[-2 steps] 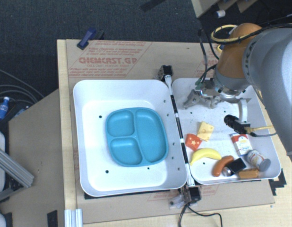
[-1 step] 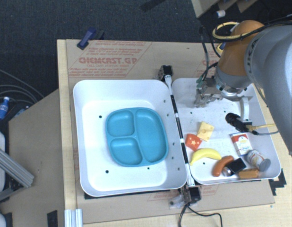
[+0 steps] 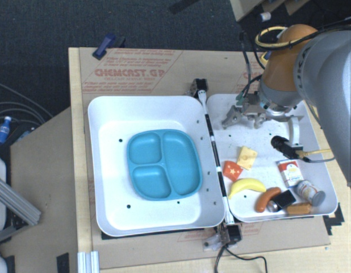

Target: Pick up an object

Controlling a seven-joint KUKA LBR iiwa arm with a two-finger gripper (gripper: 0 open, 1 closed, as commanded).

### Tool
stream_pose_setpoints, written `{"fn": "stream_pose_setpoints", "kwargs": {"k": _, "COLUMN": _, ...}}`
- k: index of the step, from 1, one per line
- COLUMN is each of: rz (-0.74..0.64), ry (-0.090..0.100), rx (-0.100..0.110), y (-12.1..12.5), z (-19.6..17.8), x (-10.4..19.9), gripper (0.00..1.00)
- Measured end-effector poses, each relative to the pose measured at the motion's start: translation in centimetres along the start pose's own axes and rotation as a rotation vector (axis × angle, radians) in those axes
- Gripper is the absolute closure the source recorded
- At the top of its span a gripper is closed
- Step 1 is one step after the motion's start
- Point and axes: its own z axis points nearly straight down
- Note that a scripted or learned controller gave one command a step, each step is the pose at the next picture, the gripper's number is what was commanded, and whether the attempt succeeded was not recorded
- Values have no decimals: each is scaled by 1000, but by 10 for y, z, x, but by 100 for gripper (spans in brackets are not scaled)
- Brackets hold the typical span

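Yellow and small, the wedge [image 3: 247, 156] is the nearest candidate, lying on the floor of the right bin [image 3: 263, 144], apart from the gripper [image 3: 246, 117] on its camera-ward side. I cannot tell whether the claw is open or closed. 1 banana [image 3: 247, 186] lies further on, its long axis across the bin.

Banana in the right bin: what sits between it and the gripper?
In the camera view, a yellow cheese wedge lies between the gripper and the banana, with a red piece just left of that line.
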Motion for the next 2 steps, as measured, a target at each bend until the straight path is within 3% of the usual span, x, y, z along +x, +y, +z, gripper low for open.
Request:
{"fn": "stream_pose_setpoints", "kwargs": {"k": 1, "rz": 2, "ry": 2, "rx": 5, "y": -29, "z": 10, "x": 3, "gripper": 0}}
{"fn": "stream_pose_setpoints", "kwargs": {"k": 2, "rz": 2, "ry": 2, "rx": 3, "y": -29, "z": 0, "x": 3, "gripper": 100}}
